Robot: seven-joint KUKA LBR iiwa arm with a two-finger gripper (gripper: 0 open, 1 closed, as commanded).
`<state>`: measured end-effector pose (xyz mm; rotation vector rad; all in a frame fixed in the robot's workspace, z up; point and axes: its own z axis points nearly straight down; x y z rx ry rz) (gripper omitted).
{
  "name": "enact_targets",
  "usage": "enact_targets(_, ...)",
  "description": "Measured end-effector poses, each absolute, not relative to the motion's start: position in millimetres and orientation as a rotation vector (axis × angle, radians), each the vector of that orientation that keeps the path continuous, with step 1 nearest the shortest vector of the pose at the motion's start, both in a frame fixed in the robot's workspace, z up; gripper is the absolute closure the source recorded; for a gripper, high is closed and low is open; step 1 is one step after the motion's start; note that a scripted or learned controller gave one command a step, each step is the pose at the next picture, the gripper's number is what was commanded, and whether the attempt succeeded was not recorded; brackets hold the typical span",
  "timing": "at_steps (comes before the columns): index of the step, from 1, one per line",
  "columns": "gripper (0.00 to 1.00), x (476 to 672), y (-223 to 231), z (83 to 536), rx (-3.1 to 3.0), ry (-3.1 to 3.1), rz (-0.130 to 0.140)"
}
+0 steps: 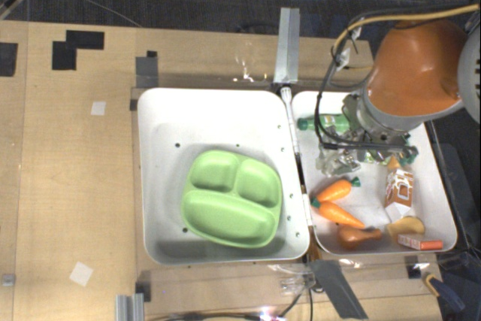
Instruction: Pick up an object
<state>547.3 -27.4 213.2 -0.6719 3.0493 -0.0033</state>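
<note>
Carrots: two orange carrots are seen in the right bin, one just above the other, near the bin's left wall and toward its front half.
Long axis: each carrot is laid roughly left to right; the upper one is tilted up at its right end, the lower one down at its right end.
Gripper: it is lowered into the right bin, under the orange band of the arm. Whether it is wide or narrow cannot be told, as the wrist hides it.
Relation for the move: the carrots are judged to lie just in front of the gripper and a little to its left. A short move toward the bin's front would be needed, with the closing direction set across the carrot's long axis.
Other things in the right bin: a packet to the right of the carrots, a brown piece and a pale piece at the front, a green bottle at the back.
Writing: print is visible on the packet, but it is too small to be read.
Left bin: a green tray with three compartments is held there, well apart from the gripper.
</note>
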Motion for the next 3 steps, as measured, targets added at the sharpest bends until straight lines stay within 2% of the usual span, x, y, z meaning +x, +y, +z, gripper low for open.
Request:
enact_targets(1, 1.00, 620.6, -47, 223, -0.859, 3.010, -0.002)
enact_targets(3, 1.00, 625.6, -44, 250, -0.855, 2.988, -0.006)
